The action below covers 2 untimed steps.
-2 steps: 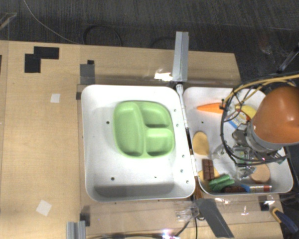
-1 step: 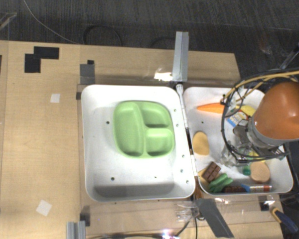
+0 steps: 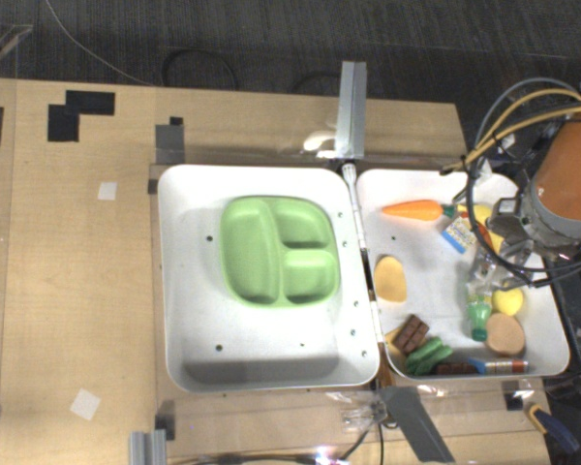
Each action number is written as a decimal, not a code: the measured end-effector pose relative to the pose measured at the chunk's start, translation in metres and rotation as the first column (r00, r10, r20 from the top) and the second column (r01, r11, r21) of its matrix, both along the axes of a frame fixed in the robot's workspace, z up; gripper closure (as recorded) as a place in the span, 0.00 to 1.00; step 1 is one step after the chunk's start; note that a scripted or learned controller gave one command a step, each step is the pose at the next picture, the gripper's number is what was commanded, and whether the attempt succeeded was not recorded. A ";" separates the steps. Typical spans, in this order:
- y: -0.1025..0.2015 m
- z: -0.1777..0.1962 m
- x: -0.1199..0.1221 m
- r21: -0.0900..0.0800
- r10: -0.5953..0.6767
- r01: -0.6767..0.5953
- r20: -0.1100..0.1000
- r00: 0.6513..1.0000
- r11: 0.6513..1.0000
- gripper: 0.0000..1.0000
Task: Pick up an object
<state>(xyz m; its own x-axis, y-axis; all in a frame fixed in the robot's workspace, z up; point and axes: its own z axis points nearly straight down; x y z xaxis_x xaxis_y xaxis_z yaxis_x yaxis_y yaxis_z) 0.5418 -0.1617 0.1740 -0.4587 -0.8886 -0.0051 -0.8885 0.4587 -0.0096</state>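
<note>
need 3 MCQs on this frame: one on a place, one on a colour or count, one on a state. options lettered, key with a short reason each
1. Where does the green divided tray lie?
A. in the left bin
B. in the right bin
C. on the bare bench

2. What colour is the carrot-shaped toy at the far end of the right bin?
A. blue
B. orange
C. white

3. Where is the gripper now?
A. low over the right bin, among the toys
B. over the green tray
C. out over the bench to the left of both bins

Key:
1 A: the tray sits inside the left bin, with white floor all around it.
2 B: it is plainly orange, tapering toward the divider.
3 A: the arm reaches in from the right and its tip hangs above the yellow piece and the tan round piece.
</note>
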 end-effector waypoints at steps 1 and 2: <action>-0.006 0.001 0.008 -0.001 0.294 -0.294 -0.003 0.956 0.956 1.00; 0.036 0.047 -0.005 -0.001 0.186 -0.186 0.001 0.983 0.983 1.00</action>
